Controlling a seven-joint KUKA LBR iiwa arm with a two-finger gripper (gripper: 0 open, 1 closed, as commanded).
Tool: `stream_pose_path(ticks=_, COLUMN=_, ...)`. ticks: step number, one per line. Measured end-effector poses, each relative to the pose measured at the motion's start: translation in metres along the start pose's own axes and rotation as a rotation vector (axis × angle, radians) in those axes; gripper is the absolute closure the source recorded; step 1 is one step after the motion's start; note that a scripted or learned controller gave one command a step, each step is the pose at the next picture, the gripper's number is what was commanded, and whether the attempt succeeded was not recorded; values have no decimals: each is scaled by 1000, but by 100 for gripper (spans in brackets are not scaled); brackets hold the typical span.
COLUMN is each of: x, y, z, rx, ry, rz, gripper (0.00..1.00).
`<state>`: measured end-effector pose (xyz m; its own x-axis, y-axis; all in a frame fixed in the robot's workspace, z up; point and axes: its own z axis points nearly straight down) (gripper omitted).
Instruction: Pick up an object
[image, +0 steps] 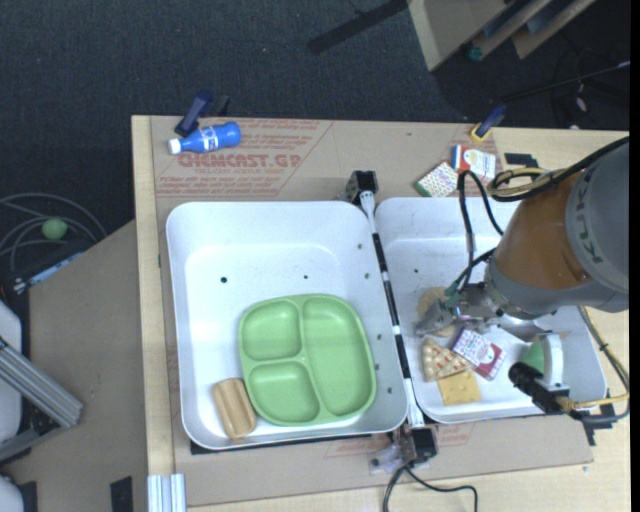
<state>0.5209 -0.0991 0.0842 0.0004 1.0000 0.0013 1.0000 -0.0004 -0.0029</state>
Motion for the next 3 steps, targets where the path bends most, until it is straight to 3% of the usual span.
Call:
stream_pose_path(ticks=1, x=1, y=19, z=0, rx=-4, ry=-2, rz=-1, gripper=0)
stream_pose_path(ticks=2, x=1, y=19, z=-10, rx=-6, ry=-3, rz=0, gripper=100)
stream_pose_path(ticks=3, x=60, y=29, z=-101, rx=-5, ry=0, rz=-2, gripper=100)
